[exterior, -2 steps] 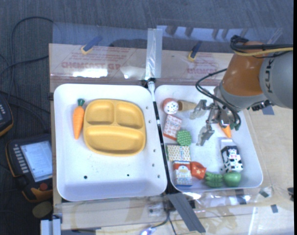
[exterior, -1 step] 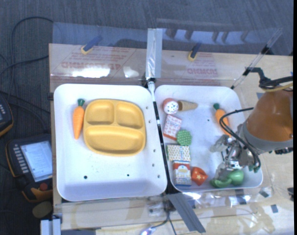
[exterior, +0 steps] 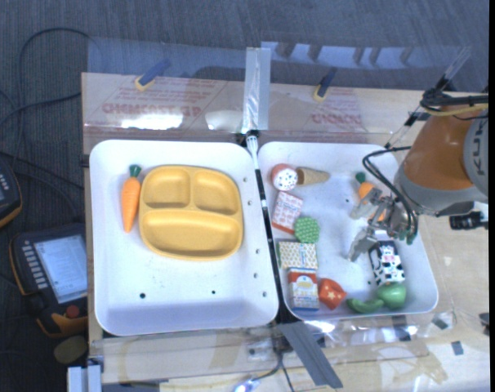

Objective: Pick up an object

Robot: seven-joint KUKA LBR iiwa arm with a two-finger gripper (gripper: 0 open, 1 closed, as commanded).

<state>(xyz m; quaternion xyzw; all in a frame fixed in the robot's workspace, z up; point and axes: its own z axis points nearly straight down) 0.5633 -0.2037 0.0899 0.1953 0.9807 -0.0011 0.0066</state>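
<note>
My gripper (exterior: 363, 225) hangs low over the right side of the right bin (exterior: 339, 160), reaching in from the right. Its two fingers stand apart, open, with bare white bin floor between them. A small orange carrot piece (exterior: 363, 190) lies just beyond the upper finger. A black-and-white cow toy (exterior: 386, 265) lies just below the lower finger. A green vegetable toy (exterior: 382, 299) and a red one (exterior: 331, 292) rest near the bin's front edge. An ice-cream cone toy (exterior: 296, 176) lies at the bin's back left.
Along the right bin's left side lie a red-white packet (exterior: 287, 211), a green round piece (exterior: 307, 229), a cracker box (exterior: 297, 256) and a small carton (exterior: 303, 289). The left bin (exterior: 174, 305) holds a yellow divided plate (exterior: 190, 211) and a carrot (exterior: 131, 201).
</note>
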